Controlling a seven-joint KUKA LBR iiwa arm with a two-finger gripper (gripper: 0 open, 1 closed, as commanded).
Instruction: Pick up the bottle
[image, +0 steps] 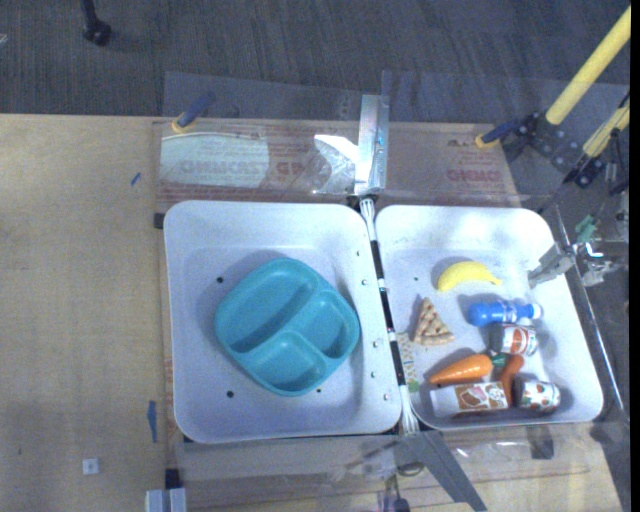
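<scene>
A small blue bottle (498, 313) with a white cap lies on its side in the right bin (400, 240), cap toward the right wall. My gripper (556, 264) hangs at that bin's right rim, a little above and to the right of the bottle and apart from it. A second bottle-like item with a white and orange label (470, 398) lies along the bin's front wall.
Around the blue bottle lie a yellow banana (463, 274), a pizza slice (430, 324), a can (514, 340), an orange carrot (462, 369) and a red can (540, 396). The left bin (190, 390) holds a blue divided plate (287, 326). Yellow rods (590, 62) stand at the back right.
</scene>
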